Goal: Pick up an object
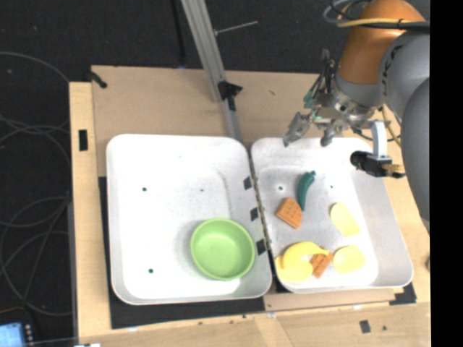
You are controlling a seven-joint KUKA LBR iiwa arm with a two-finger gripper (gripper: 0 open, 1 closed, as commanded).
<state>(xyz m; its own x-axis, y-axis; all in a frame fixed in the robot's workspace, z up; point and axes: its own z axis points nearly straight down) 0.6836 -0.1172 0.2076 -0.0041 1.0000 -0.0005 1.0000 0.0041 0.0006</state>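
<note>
The pincer (312, 130) hangs at the upper right of the frame, over the far rim of the right bin (376, 194), with its two fingers spread apart and nothing between them. Above it rises the grey arm with its orange band (369, 35).

Below the pincer, in the right bin, lie the things to choose from. Nearest is a dark green, pepper-like piece (307, 187), slim and slightly curved, pointing down toward an orange waffle-like wedge (289, 212) just beside it. Further right sits a pale yellow piece (344, 219), and at the lower end a round yellow piece (298, 260), a small orange piece (320, 264) touching it, and another yellow piece (349, 259).

All look like light plastic toy food: stiff, smooth, probably a little slippery. The green piece seems the easiest target, since it lies apart from the bin walls; closing across its narrow middle should hold it best. The clustered pieces at the bottom risk a double grab or a slip.

The left bin (145, 186) holds a green bowl (222, 248) at its lower right; its thin rim would be the only purchase.
</note>
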